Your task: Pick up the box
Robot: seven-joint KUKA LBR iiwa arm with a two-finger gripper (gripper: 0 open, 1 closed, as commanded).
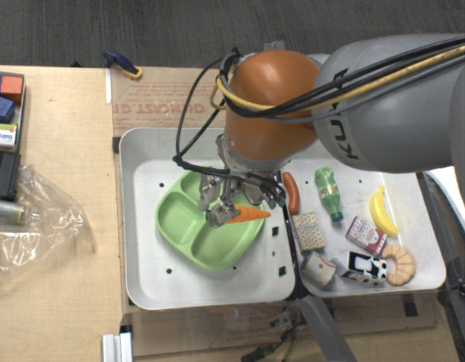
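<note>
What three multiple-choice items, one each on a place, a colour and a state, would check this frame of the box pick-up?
1. Where does the green plate lie?
A. left bin
B. right bin
C. bare bench

2. What colour is the bottle?
A. red
B. green
C. blue

3. How does the gripper stand to the pink box?
A. closed around it
B. pressing on its top
C. apart from it, over the plate

Answers:
1 A: the plate rests inside the left bin.
2 B: the bottle in the right bin is green.
3 C: the gripper hangs at the carrot on the plate, while the box lies in the other bin.
</note>
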